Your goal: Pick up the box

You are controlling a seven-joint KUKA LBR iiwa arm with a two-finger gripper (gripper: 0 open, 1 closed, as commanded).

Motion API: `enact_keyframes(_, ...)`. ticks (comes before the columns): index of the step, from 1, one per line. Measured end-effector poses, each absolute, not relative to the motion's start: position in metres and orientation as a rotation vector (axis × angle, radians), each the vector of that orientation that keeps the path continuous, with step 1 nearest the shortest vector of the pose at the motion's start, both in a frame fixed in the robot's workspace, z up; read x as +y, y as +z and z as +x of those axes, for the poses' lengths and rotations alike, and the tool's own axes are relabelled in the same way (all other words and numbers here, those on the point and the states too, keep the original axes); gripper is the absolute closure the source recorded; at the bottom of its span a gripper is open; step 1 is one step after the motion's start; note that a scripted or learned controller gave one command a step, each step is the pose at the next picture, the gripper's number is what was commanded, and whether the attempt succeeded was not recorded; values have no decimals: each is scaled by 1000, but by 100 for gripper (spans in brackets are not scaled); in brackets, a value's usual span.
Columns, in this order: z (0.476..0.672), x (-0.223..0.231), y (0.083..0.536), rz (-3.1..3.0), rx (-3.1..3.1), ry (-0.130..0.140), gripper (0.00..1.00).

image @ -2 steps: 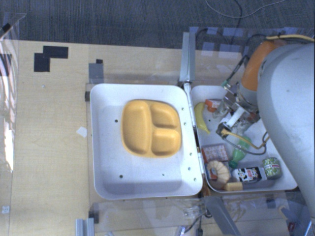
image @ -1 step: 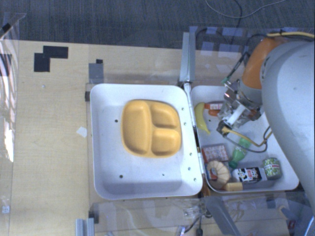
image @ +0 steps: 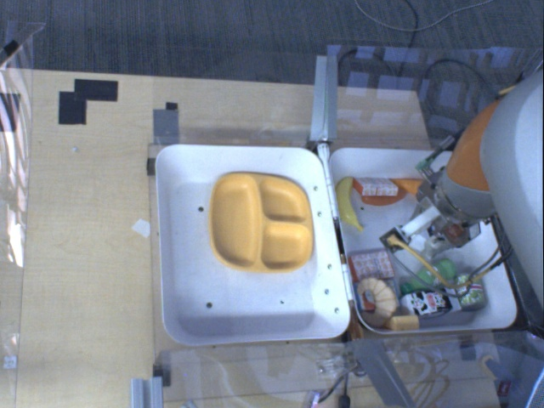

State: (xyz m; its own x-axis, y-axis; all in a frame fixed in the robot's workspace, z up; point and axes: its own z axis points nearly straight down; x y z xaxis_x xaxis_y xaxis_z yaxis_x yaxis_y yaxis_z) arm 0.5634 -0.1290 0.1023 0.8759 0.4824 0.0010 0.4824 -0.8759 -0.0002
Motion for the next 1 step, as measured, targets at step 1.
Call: enact_keyframes(1,531,-157,140,-2967,-1036,-5,100)
